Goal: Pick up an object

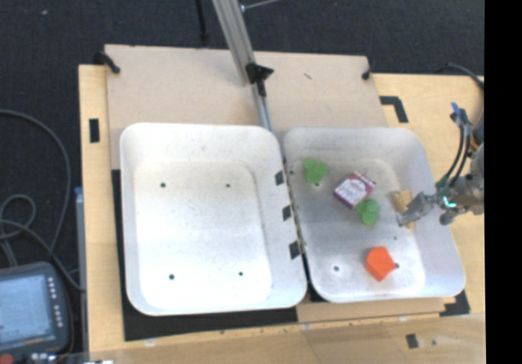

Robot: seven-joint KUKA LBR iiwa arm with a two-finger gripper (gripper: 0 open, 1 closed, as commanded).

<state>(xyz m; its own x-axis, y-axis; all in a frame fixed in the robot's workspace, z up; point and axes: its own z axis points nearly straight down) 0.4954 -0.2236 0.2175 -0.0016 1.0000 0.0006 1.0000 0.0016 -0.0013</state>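
Note:
The right bin (424, 160) holds a green piece (315, 170) near its left wall, a purple and white box (354, 189) in the middle, a second green piece (369, 212) just below it, an orange block (379, 263) toward the front, and a small tan piece (400, 200) at the right. My gripper (418, 209) reaches in from the right edge and sits low over the bin's right side, right beside the tan piece. Its dark fingers blur together.
The left bin (139, 150) lies beside the right one, with clips along the shared wall. A slanted aluminium rail (231, 15) rises from the back of the bench. Cables hang at the far right.

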